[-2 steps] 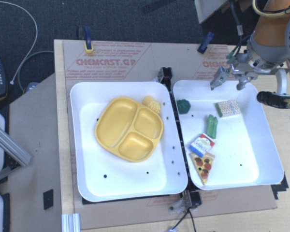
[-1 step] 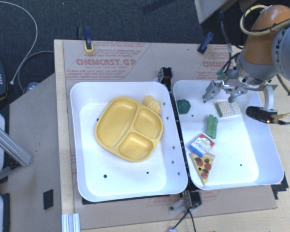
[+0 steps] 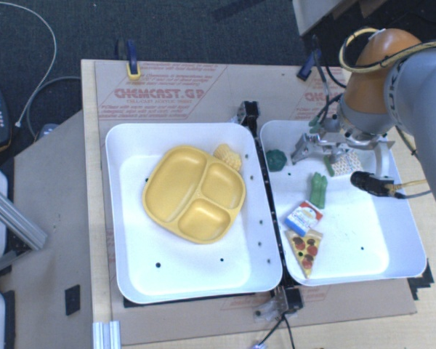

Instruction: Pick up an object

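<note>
Nearest, a pizza slice toy (image 3: 305, 250) lies in the right bin (image 3: 363, 260) beside a small carton (image 3: 303, 216). Beyond, a green bottle-shaped toy (image 3: 318, 189) stands lengthwise toward the back wall, open floor to its right. Farther back, the gripper (image 3: 333, 150) hangs wrist-down over the rear corner; whether it is spread or closed cannot be told.
</note>
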### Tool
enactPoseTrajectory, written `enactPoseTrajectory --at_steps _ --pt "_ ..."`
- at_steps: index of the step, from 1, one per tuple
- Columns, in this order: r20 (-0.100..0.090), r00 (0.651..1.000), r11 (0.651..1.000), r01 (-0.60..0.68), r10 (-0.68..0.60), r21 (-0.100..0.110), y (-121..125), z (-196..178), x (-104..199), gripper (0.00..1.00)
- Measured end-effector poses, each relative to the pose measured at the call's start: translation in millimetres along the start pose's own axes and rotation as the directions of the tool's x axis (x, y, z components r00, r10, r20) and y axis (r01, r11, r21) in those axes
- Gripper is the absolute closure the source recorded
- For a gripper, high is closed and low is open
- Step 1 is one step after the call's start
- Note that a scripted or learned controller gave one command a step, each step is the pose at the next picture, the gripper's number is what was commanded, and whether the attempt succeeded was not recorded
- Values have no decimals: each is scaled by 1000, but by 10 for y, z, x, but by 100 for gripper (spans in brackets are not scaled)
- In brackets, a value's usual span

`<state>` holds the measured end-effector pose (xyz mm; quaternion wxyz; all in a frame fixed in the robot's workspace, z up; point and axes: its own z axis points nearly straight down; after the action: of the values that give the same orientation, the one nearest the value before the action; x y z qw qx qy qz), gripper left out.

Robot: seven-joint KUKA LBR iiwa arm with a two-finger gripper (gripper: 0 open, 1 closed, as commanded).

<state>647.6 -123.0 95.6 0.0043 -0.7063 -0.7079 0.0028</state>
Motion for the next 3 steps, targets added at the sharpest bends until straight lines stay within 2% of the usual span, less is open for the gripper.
enactPoseTrajectory --at_steps 1,2,3 --pt "1 1000 1000 -1 1 -5 0 145 4 0" --pt "1 1000 1000 0 0 -5 7 57 5 100" --pt "3 1000 1000 -1 1 -12 -34 -540 14 100"
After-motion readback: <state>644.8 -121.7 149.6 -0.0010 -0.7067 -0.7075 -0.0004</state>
